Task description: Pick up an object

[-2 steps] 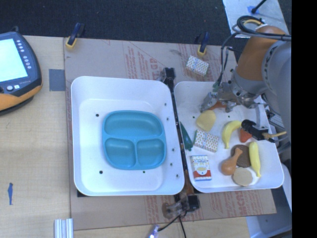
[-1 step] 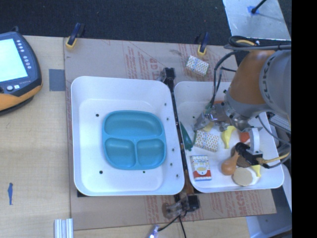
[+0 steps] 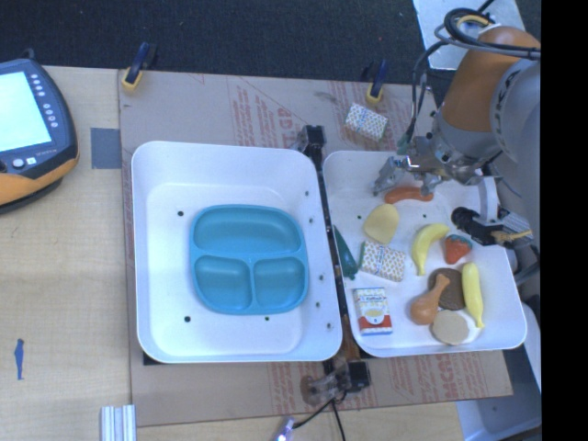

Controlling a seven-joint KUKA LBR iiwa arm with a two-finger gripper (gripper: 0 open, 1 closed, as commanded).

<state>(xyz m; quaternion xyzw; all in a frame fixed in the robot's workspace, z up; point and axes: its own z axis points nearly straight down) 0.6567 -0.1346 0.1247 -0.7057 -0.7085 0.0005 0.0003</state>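
My gripper (image 3: 397, 173) hangs low over the far end of the right bin (image 3: 501, 338), just above and touching or nearly touching an orange carrot-like piece (image 3: 410, 194). Nothing is visibly lifted. Nearer in the same bin lie a pale yellow wedge (image 3: 381, 221), a banana (image 3: 425, 244), a strawberry (image 3: 457, 247), a patterned packet (image 3: 382, 261), a small carton (image 3: 371, 309), a drumstick (image 3: 428, 303), a long yellow piece (image 3: 472, 292) and a beige disc (image 3: 450, 327).
The left bin (image 3: 152, 191) holds a blue divided plate (image 3: 248, 257). A green piece (image 3: 346, 255) lies against the wall between the bins. Another patterned packet (image 3: 367, 120) sits on the bench behind the right bin. A tablet (image 3: 28, 127) rests far left.
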